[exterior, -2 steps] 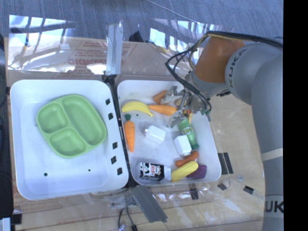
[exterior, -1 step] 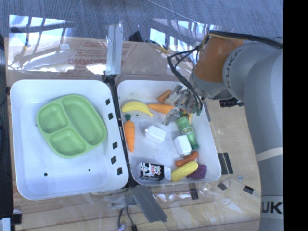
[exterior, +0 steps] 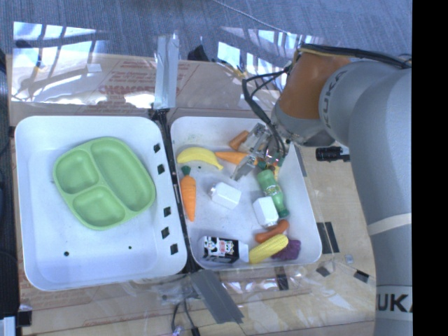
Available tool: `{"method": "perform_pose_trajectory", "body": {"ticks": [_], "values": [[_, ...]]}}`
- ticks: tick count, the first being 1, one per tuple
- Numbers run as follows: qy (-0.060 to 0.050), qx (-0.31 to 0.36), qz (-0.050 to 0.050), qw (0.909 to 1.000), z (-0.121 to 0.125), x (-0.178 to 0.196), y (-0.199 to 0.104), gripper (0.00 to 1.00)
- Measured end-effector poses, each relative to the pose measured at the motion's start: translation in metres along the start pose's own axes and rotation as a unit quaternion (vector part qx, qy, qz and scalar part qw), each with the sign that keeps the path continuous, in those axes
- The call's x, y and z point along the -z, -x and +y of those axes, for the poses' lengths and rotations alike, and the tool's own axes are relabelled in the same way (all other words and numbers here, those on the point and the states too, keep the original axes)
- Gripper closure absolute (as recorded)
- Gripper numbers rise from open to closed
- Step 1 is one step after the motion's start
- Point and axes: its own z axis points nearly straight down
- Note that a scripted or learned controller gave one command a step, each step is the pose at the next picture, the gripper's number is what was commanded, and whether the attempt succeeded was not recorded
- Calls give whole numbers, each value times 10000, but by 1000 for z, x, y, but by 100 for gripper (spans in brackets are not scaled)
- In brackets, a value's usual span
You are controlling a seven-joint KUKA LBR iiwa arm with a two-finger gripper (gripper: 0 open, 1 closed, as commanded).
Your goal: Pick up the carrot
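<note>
1. The carrot (exterior: 188,196) lies in the right bin (exterior: 306,208), close to its left wall, with its green top toward the banana (exterior: 198,157) and its orange tip pointing to the near edge. It lies alone and apart from the gripper.
2. Other orange pieces sit in the same bin: one (exterior: 231,157) just right of the banana, one (exterior: 239,140) at the far side beside the gripper, and one (exterior: 272,231) low down above a yellow corn-like piece (exterior: 269,248). Their exact kind is hard to make out at this size.
3. The gripper (exterior: 253,161) hangs over the far middle of the right bin, above the orange piece and the top of a green bottle (exterior: 272,190). Its metal parts blur together with cables, so whether it is open or closed cannot be told, and nothing can be seen held in it.
4. The arm (exterior: 364,138) covers the right bin's far right corner and runs out of view at the right and the bottom.
5. A white block (exterior: 226,194) lies mid-bin, a white cap-like piece (exterior: 265,211) touches the bottle's lower end, and a small black-and-white carton (exterior: 220,248) rests at the near wall. A purple thing (exterior: 289,249) is half hidden behind the corn-like piece.
6. The left bin (exterior: 42,243) holds a green divided plate (exterior: 103,181).
</note>
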Motion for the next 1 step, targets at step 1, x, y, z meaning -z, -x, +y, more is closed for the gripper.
{"method": "perform_pose_trajectory", "body": {"ticks": [1], "values": [[32,-980,-51,9952,-16,-1,-11,0]]}}
